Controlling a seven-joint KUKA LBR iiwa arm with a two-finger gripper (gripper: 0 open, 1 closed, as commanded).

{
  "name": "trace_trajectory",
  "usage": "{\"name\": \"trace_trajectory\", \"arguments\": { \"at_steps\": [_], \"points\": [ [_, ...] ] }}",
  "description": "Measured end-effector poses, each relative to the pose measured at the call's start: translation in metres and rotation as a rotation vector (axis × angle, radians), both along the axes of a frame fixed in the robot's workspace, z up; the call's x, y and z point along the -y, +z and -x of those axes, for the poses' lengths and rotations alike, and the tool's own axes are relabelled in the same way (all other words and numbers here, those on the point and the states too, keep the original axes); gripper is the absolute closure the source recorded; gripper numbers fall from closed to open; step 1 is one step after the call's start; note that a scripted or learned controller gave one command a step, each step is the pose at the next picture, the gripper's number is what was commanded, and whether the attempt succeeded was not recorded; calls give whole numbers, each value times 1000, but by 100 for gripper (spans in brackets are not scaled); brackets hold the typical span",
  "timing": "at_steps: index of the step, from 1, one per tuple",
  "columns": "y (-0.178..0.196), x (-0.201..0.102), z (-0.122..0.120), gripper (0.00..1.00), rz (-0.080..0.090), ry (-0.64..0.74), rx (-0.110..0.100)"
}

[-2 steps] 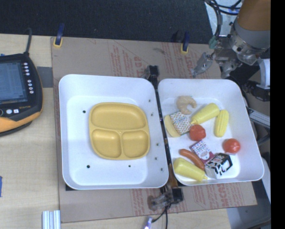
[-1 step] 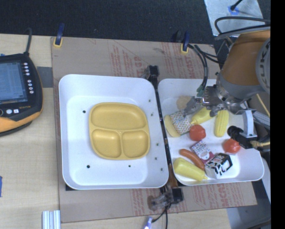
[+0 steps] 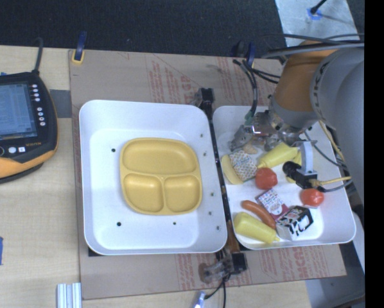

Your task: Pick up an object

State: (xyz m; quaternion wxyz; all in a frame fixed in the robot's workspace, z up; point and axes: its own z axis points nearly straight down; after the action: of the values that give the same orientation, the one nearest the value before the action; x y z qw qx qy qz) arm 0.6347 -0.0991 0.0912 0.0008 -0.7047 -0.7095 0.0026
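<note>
The right bin (image 3: 343, 226) holds several small objects. Among them are a yellow oblong piece (image 3: 282, 154), a red tomato (image 3: 266, 178), a second red tomato (image 3: 313, 197) and a speckled wedge (image 3: 243, 165). Nearer the front lie an orange sausage (image 3: 257, 212), a yellow-green piece (image 3: 255, 228), a red and white packet (image 3: 271, 202) and a black and white box (image 3: 296, 222). My gripper (image 3: 248, 138) hangs low over the bin's far left corner, just above the speckled wedge and beside the yellow oblong piece. Nothing visibly sits in its grasp.
The left bin (image 3: 96, 223) holds a yellow divided plate (image 3: 160, 175). An orange-edged teach pendant (image 3: 15, 124) lies on the bench at the far left. The grey arm with its orange band (image 3: 301, 88) and cables cover the right bin's far right side.
</note>
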Motion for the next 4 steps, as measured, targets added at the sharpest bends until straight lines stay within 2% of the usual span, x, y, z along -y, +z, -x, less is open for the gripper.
{"name": "trace_trajectory", "arguments": {
  "at_steps": [1,2,3,4],
  "points": [
    [0,25,82,0,-2,-1,0],
    [0,22,124,0,-3,0,0],
    [10,23,124,100,-1,6,-1],
    [101,-59,81,100,-3,-2,1]
  ]
}}
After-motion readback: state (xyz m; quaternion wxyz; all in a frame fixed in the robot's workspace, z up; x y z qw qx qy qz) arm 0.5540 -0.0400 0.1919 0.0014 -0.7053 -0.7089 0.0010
